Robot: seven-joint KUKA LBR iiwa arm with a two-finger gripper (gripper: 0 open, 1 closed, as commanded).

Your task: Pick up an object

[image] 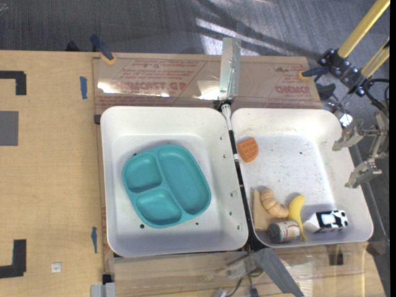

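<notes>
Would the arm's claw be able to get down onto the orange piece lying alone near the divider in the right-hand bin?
Probably yes. The orange piece lies apart from the croissant, banana and can, with nothing above it. Only the divider beside it might crowd one side.

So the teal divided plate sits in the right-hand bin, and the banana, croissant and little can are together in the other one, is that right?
Not quite. The camera view shows the teal divided plate in the left-hand bin, not the right. The banana, croissant and little can are together in the other one, the right-hand bin, near its front edge.
</notes>
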